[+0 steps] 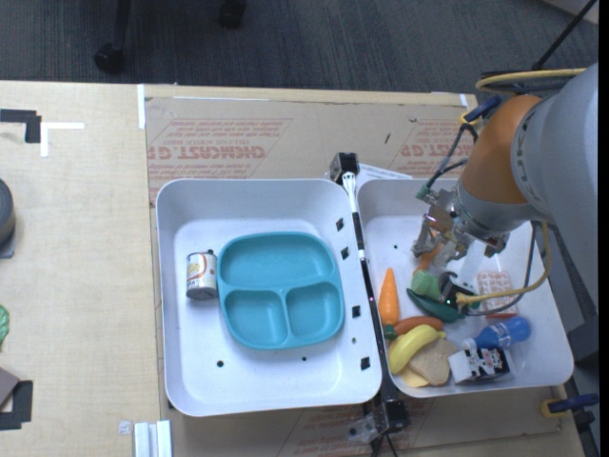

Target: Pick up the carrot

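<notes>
- Inside the right bin (552,346), close against its left wall, lies one carrot (388,296): a smooth orange cone, its long axis running near to far, thin tip pointing to the far side, broad end toward the near pile.
- Just right of the carrot hangs the gripper (440,247), low over the bin; whether it is spread or closed cannot be told, and nothing shows between its tips.
- Near it lie one glossy green pepper-like piece (433,296), one curved yellow banana (409,346), one pale bread slice (430,367) and one blue bottle (502,333).
- Over in the left bin (181,369) sit one teal plastic tray (281,288) with three compartments and one small metal can (201,275) touching its left edge.
- Both bins are shallow, white and round-cornered, resting on cardboard (238,141) on the pale wooden tabletop (71,284).
</notes>
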Tool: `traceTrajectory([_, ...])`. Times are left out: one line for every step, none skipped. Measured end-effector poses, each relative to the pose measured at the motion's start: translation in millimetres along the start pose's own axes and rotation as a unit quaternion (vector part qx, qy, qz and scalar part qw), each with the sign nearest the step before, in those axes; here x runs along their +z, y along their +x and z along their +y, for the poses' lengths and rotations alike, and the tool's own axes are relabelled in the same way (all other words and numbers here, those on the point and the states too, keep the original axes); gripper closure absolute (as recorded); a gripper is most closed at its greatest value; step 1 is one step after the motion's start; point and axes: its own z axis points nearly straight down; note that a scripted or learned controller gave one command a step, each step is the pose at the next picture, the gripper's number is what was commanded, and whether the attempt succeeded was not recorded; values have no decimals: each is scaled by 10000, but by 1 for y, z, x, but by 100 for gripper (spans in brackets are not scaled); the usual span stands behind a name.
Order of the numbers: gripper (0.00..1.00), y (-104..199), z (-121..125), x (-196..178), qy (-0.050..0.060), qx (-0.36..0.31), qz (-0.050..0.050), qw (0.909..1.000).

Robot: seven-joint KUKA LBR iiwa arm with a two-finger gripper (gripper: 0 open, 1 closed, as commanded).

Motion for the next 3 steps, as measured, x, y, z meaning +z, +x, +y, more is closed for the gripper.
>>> traceTrajectory([0, -1, 0, 1, 8, 2, -8, 10000])
traceTrajectory([0, 14, 39, 1, 5, 3937, -13, 9192])
traceTrajectory([0, -2, -9, 1, 16, 4030, -14, 9152])
